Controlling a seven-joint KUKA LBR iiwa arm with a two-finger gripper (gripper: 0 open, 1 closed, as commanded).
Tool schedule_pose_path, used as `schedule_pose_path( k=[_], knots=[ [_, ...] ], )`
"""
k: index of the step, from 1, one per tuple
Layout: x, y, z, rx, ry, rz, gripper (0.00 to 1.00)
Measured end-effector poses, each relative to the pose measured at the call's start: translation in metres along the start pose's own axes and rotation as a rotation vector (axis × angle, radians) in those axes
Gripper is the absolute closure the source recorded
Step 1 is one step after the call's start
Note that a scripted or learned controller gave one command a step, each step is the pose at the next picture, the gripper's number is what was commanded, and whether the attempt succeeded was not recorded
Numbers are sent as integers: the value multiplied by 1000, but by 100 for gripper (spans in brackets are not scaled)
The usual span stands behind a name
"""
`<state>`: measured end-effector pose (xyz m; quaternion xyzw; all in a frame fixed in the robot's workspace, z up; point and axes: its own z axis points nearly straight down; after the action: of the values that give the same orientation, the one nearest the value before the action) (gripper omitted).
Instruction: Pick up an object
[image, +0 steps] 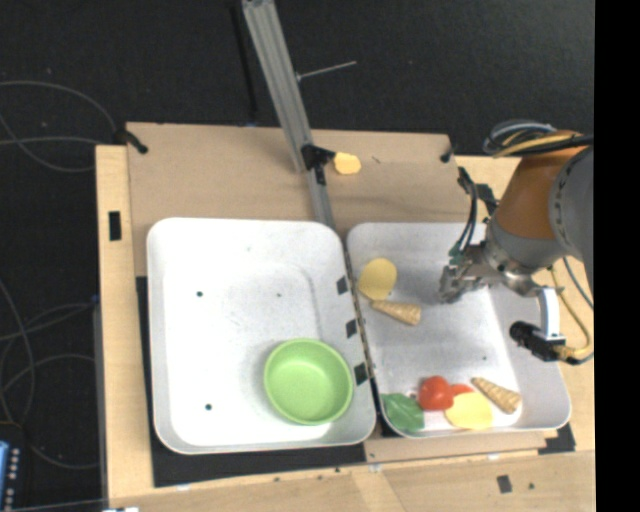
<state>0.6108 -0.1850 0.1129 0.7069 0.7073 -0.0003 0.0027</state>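
Nearest the camera, along the front wall of the right bin (560, 405), a cluster is seen: a green leaf-shaped piece (402, 411), a red tomato-like toy (435, 392), a yellow lemon-like toy (470, 412) and a ridged tan cone (497, 394). They are pressed close together, the red and yellow pieces touching, so a clean grip on any one of them is judged to be awkward; the bin wall just beside them leaves little room for a descent.

In the left bin (200, 260), a light green bowl (308, 380) is set upright near the front right corner, close to the divide between the bins.

Further back in the right bin, a pale yellow rounded toy (378, 277) is found by the left wall, with a second tan cone (398, 312) lying just in front of it, touching or nearly so.

The jaws (455, 285) are held low over bare floor in the middle of that bin, apart from every object; nothing is seen between them, and whether they are wide or narrow cannot be told. The nearest candidates are judged to be the yellow toy and the cone to their left.

Farthest off, on the desk (200, 170) behind the bins, a small yellow piece (347, 163) is lying beside the foot of a slanted metal post (285, 90).
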Motion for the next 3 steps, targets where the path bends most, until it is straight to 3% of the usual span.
schedule_pose_path(
  k=[2,3],
  knots=[
    [-13,15,-106,-4,2,-9,100],
    [-14,8,-154,-3,2,-9,100]
  ],
)
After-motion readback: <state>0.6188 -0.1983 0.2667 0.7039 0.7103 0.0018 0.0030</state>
